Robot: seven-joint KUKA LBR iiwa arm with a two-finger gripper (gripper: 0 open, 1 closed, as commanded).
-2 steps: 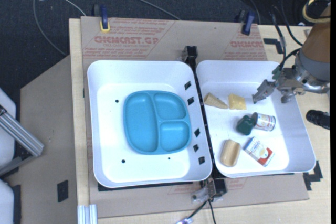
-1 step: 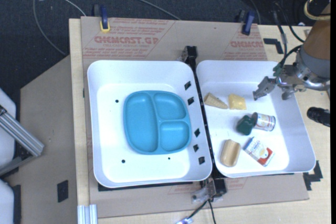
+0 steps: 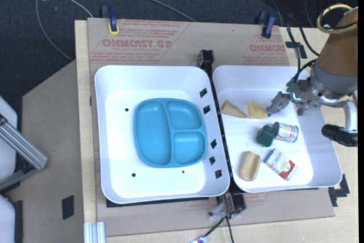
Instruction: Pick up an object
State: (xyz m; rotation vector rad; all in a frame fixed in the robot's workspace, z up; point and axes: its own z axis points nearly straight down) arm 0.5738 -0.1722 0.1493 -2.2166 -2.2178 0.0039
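**Arm poised over the right bin, nothing gripped yet**

Nearest the camera, a tan block (image 3: 249,165) and a red-and-white packet (image 3: 281,164) lie at the front of the right bin (image 3: 324,176). Behind them a dark green piece (image 3: 265,135) touches a small can (image 3: 286,132), and two yellow wedges (image 3: 234,109) (image 3: 257,110) sit toward the back. A blue plate (image 3: 170,132) fills the middle of the left bin (image 3: 108,122). Reaching in from the right, the jaws (image 3: 290,101) stand spread, hanging just beside the second wedge and above the can, with nothing between them. I judge this the approach step: no object is chosen for certain. Next, the arm needs to centre over one item, likely the wedge or the can, descend, and close squarely without nudging neighbours.
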